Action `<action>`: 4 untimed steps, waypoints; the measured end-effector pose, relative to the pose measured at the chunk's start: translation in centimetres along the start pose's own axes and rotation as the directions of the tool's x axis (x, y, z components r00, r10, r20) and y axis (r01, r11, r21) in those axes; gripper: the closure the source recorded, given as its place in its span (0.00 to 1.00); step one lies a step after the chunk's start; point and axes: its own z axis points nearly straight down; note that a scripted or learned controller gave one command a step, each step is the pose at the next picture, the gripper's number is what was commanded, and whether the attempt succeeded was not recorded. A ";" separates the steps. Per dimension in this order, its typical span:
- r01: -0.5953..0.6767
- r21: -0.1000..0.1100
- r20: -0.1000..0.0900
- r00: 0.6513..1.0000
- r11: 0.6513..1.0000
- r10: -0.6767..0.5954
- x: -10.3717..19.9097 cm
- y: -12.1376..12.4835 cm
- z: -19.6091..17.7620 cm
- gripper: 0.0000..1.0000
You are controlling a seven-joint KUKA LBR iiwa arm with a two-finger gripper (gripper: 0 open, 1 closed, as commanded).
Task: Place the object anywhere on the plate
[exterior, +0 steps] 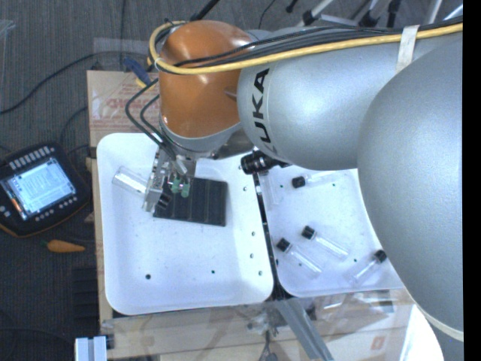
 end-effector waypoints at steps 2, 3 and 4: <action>0.481 -0.002 0.003 0.877 0.877 -0.481 -1.8 0.9 -0.2 1.00; 0.867 -0.003 0.005 0.498 0.498 -0.867 -5.0 1.7 0.2 1.00; 0.822 -0.004 0.002 0.569 0.569 -0.822 5.6 -2.1 -1.9 1.00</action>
